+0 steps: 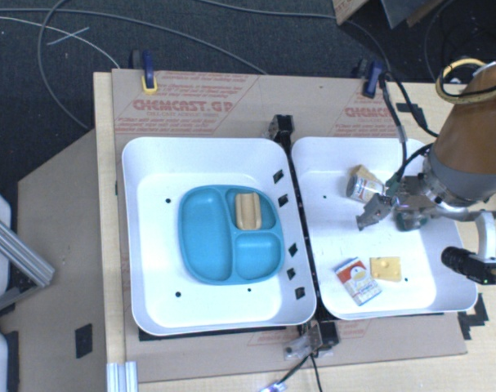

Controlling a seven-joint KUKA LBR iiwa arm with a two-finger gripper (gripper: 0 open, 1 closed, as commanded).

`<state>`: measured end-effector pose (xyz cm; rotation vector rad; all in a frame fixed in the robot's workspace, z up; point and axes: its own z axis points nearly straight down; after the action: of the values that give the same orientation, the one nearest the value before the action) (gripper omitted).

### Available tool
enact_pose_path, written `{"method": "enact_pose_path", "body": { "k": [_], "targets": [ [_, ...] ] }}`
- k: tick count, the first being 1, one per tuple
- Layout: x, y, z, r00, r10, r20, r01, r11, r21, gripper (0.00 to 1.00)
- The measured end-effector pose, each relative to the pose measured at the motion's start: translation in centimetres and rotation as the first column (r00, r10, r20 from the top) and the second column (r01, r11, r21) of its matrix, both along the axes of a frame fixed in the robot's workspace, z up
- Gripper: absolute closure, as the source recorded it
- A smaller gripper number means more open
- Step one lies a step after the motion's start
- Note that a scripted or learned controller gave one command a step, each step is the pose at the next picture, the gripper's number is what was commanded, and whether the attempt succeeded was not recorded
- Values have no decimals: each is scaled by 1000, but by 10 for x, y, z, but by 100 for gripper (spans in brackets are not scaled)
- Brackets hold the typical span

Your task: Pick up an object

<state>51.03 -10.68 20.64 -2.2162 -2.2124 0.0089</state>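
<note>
Jaws of the grey arm sit low over the right bin, and from where I stand they look spread apart, with nothing caught between the dark fingers. Just beside them, up and to the left, lies a small can on its side, metallic with a tan label, close to one fingertip; I cannot tell if it touches. Nearer the bin's front edge lie a red-and-white packet and a yellow block, close together. On the table, the left bin carries a blue divided tray, with a tan piece resting in its upper right compartment.
</note>
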Motion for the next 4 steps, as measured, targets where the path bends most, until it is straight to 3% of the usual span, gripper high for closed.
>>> {"method": "enact_pose_path", "body": {
  "k": [1,3,4],
  "targets": [
    [2,0,4,1000,2,9,-2,1000,-1,0],
    [5,-13,-103,1000,1,4,-1,1000,0,0],
    [4,-13,-123,1000,1,6,-1,1000,0,0]
  ]
}}
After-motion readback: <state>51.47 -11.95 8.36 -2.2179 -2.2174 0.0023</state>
